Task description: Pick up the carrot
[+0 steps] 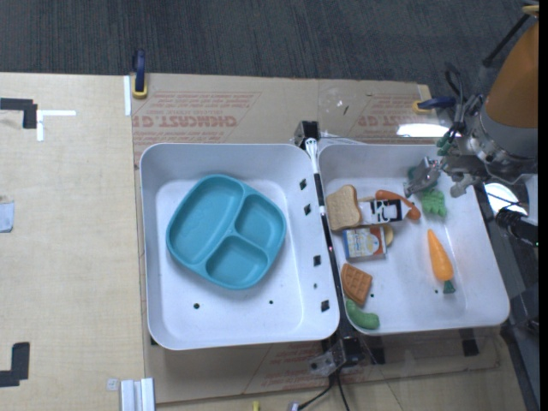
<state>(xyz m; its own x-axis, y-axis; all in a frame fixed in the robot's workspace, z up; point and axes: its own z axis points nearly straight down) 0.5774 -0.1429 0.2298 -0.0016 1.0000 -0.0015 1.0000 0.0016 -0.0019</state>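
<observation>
Here, tapered orange carrot point(440, 259) on smooth white bin point(479, 311).

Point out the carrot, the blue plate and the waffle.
carrot point(440, 259): camera view, middle of its orange body, right bin.
blue plate point(199, 219): camera view, floor of its largest compartment, left bin.
waffle point(356, 282): camera view, centre of its gridded face, right bin.
</observation>
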